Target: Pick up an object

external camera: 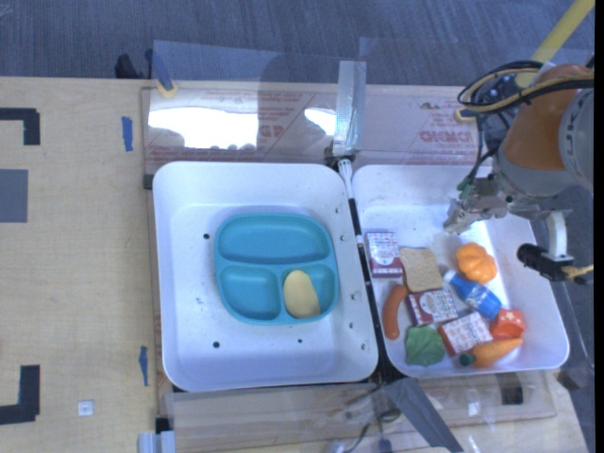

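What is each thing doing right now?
Blue tray: flat in left bin, holding the potato.
Potato: lying in tray's lower right compartment.
Hot dog: lying in right bin.
Orange: resting in right bin.
End effector: above right bin, holding nothing visible.

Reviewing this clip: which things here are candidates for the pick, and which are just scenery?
In play:
two-finger gripper over the right white bin
orange pumpkin-shaped toy
tan bread slice
red sausage
green leafy toy
orange carrot

Lying about:
left white bin
blue sectioned tray
yellow oval toy
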Robot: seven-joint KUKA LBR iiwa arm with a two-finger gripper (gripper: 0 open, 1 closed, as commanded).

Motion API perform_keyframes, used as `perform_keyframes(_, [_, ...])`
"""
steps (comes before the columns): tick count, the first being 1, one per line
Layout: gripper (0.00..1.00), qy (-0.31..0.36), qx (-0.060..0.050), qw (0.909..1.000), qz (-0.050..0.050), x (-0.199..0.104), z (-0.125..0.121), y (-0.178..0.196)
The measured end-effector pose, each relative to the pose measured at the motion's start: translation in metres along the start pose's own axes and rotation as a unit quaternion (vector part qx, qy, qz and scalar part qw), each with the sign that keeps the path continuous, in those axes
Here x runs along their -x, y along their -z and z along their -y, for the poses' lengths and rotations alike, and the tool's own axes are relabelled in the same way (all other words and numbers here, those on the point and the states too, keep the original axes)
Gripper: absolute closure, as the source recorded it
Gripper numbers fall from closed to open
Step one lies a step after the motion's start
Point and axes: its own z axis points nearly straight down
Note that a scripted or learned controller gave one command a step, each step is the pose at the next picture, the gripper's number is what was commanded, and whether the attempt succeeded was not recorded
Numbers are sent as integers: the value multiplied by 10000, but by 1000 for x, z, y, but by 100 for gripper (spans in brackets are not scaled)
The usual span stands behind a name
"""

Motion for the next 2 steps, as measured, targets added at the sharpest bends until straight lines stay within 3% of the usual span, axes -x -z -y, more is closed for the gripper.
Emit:
perform_keyframes(1, [0, 0, -7, 10000, -3, 0, 0, -1])
perform_keyframes(2, [0, 90, -23, 10000, -18, 24, 45, -12])
